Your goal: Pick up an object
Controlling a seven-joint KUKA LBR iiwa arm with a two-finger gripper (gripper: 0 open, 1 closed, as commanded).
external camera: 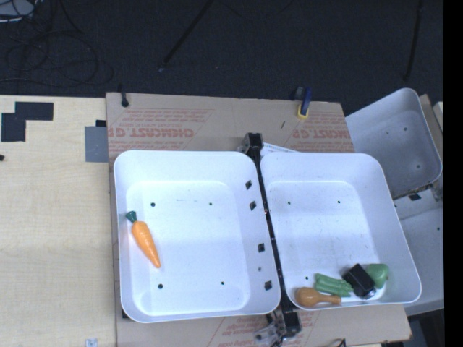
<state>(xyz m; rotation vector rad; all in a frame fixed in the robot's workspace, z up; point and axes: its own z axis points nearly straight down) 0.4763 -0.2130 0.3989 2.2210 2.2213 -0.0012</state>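
Observation:
An orange toy carrot (145,242) with a green top lies near the left wall of the left bin (181,166). At the front right corner of the right bin (325,166) several small items sit close together: an orange-brown pear-like piece (316,297), a green pod-shaped piece (333,285), a black block (359,280) and a light green piece (377,272) behind it. The black block rests against the green pieces.
The two bins stand on a cardboard sheet (217,121) over a wooden bench (51,215). A black clip strip (262,215) joins the bins down the middle. A grey metal plate (398,136) stands at the right. Cables lie on the dark floor behind.

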